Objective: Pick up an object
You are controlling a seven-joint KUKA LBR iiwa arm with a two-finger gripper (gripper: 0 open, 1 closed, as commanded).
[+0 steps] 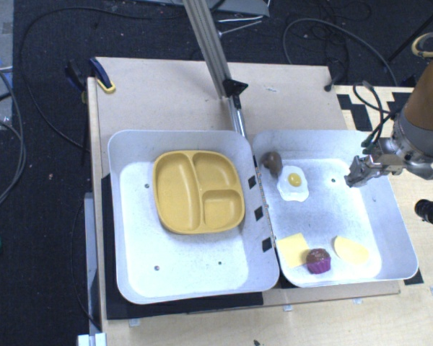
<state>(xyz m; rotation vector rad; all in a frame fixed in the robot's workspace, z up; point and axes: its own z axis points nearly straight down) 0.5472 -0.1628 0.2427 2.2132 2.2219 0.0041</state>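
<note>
Dark floor strewn with black cables surrounds my bench (289,92), a pale wooden top bearing two shallow white bins side by side. No writing or label can be read anywhere on them.

Toy food lies in the right bin (390,215). Nearest my gripper (355,176) is a fried egg (293,184), white with a yellow yolk, lying flat toward the bin's upper left. Just above and left of it, close to the wall, sits a small brown rounded piece (272,161). Along the bin's lower edge lie a yellow cheese slice (291,249), a purple cupcake-like toy (318,261) touching the slice's corner, and a pale yellow rounded piece (351,250) a little to its right.

My gripper hangs over the right bin's upper right part, well apart from the egg, with nothing visibly between its fingers; whether they are spread or closed I cannot tell.

A yellow divided plate (199,192) with three compartments lies in the left bin (130,265). A slanted metal pole (209,38) rises behind both bins.
</note>
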